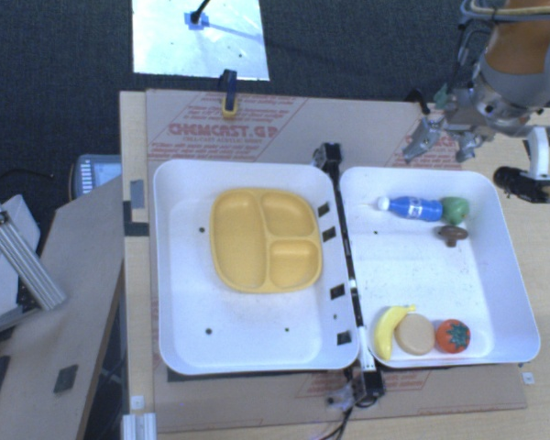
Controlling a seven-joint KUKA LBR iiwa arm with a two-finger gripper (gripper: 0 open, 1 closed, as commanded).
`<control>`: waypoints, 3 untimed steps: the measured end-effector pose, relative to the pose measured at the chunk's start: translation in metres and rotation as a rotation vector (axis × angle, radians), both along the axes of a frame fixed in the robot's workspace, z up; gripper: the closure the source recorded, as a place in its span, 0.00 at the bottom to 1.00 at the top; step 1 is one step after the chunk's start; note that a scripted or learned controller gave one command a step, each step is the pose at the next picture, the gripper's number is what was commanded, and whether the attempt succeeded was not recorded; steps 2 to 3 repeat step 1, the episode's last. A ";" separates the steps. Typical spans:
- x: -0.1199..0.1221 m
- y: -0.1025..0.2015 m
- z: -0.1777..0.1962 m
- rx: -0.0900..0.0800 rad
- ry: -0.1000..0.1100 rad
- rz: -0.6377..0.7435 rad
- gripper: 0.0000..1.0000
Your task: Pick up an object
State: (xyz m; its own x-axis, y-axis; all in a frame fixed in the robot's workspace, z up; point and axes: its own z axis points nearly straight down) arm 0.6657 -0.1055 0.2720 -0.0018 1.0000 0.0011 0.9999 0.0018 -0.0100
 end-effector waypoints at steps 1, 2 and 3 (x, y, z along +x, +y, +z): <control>0.002 0.000 0.007 -0.001 -0.011 0.002 0.00; 0.002 0.000 0.007 -0.001 -0.011 0.002 0.00; 0.002 0.000 0.007 -0.001 -0.011 0.002 0.00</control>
